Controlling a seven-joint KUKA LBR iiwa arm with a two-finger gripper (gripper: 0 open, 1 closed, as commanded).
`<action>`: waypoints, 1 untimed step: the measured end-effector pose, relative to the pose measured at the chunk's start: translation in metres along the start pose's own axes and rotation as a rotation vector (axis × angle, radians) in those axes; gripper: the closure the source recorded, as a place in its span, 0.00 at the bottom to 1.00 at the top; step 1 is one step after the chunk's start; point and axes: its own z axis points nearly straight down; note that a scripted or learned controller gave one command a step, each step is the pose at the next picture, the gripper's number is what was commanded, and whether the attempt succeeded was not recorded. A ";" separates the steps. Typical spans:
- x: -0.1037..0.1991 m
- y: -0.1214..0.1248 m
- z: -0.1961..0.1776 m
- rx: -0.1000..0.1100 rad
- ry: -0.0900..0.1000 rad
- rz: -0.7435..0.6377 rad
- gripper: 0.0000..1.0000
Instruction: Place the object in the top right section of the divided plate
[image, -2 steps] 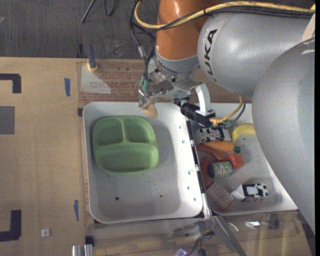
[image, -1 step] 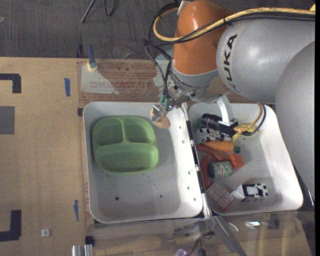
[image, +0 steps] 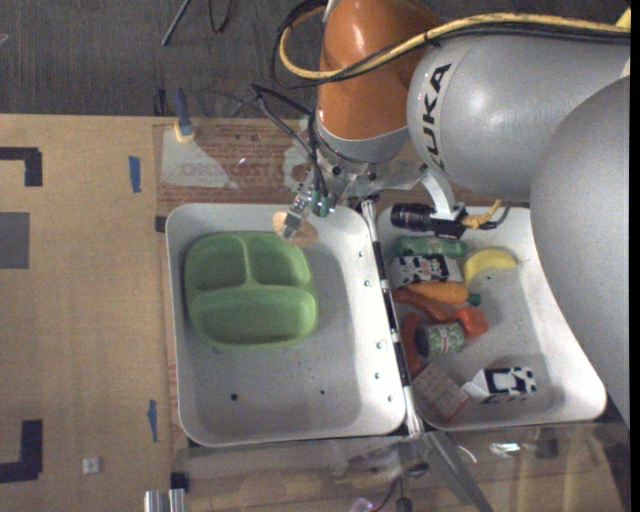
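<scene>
The gripper (image: 295, 222) hangs over the far right corner of the left bin (image: 290, 395), just past the upper right corner of the plate (image: 303, 305). Its tip is small and partly blurred here, so I cannot tell whether it is open or closed.

The object (image: 305, 237), a small pale tan round piece, sits right below the gripper tip. It is at the plate's upper right edge, between the plate and the bin's right wall. Whether it rests on the bin floor, touches the plate's rim or is held, I cannot tell. It is not inside any section of the plate.

The plate is green with three sections, two small ones side by side at the top and one wide one below. It lies flat in the upper left part of the left bin.

The right bin (image: 560, 360) holds a cluster of things along its left side:
- a green pack (image: 432, 247) at the top
- a black-and-white carton (image: 420, 268) just under it
- a banana (image: 490, 263) to their right
- a carrot (image: 437, 293), with a red piece (image: 472, 321) beside it
- a can (image: 440, 338) lying on its side
- a brown block (image: 440, 392) near the lower left corner
- a small carton (image: 510, 381), also black and white, beside the block

The bins stand on a tan tabletop (image: 80, 300) with strips of blue tape (image: 135, 175).
</scene>
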 end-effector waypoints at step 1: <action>-0.009 -0.030 -0.005 0.003 0.003 -0.031 1.00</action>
